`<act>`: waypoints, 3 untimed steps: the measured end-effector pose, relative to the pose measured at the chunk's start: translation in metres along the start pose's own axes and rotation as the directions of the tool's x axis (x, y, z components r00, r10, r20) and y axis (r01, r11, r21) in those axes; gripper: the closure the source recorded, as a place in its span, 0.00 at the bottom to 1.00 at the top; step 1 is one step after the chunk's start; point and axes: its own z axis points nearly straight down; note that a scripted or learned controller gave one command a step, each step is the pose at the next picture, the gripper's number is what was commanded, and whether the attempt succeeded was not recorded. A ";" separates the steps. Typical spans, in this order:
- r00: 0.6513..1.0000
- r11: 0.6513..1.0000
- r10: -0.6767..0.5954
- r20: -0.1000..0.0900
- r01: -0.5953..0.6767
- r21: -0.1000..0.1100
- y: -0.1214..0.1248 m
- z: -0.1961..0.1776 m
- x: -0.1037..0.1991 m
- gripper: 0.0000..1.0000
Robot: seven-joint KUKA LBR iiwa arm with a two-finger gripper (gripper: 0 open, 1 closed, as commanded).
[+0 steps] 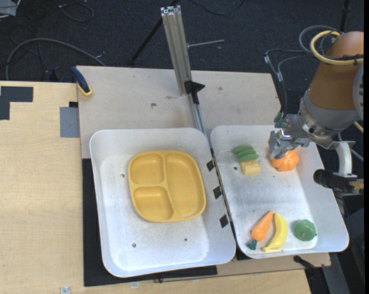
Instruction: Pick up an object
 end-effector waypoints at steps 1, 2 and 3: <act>1.000 1.000 -0.005 -0.002 0.005 0.005 -0.013 0.005 0.062 1.00; 1.000 1.000 -0.004 -0.003 0.004 0.005 -0.018 0.015 0.114 1.00; 1.000 1.000 -0.004 -0.002 0.004 0.006 -0.031 0.025 0.164 1.00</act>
